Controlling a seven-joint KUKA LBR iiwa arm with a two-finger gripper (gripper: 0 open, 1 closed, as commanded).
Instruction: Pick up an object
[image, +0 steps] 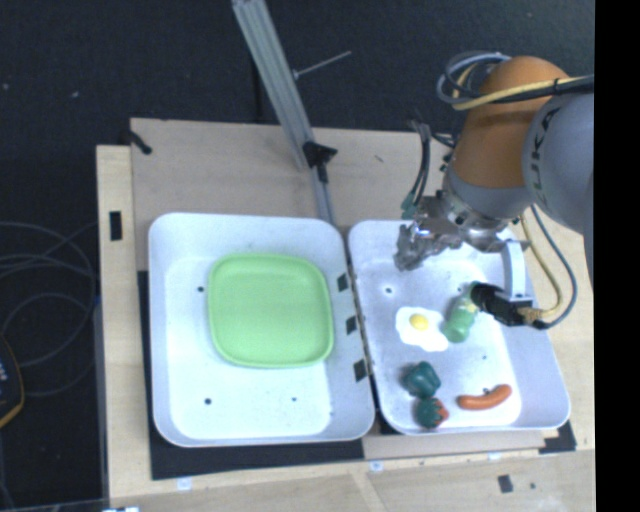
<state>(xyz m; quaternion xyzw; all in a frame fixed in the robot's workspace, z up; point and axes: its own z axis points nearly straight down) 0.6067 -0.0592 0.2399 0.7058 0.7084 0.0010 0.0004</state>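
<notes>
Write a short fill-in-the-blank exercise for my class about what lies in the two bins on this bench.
1. The green plate lies in the ____ bin of the camera view.
2. The fried egg touches a ____ bottle on its right.
3. The sausage lies in the right bin, to the right of two green ____.
4. The tool is above the ____ bin.

Missing words: left; green; peppers; right
</notes>
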